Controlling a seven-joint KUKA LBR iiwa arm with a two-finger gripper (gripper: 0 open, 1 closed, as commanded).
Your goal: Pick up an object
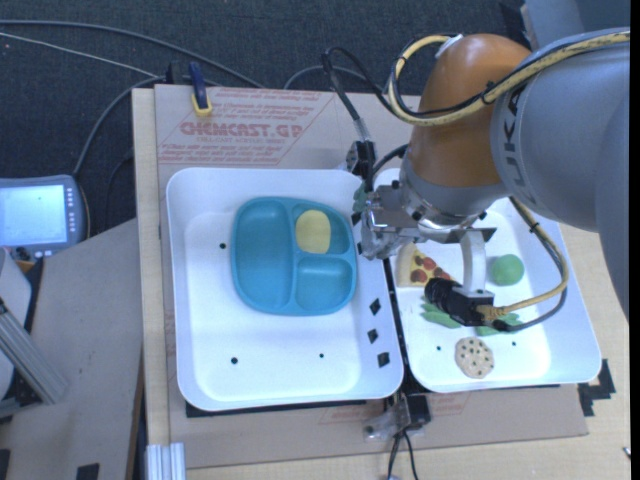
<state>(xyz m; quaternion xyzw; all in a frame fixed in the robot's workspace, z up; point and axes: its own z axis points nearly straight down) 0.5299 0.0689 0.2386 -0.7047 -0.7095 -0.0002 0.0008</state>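
Observation:
My gripper (418, 251) hangs low over the left part of the right bin (560, 358), mostly hidden under the grey and orange wrist. Just below it lies a pizza slice (426, 267) with red toppings. To the right of that sits a green ball (507, 268). A flat green leafy piece (436, 316) lies nearer the front, and a round cookie (474, 357) rests at the bin's front. Nothing shows as held.
The left bin (270, 368) holds a blue divided plate (290, 278) with a yellow piece (313, 231) in its upper right compartment. The ridge between the two bins runs just left of the gripper. A cardboard sheet (240, 123) lies behind the bins.

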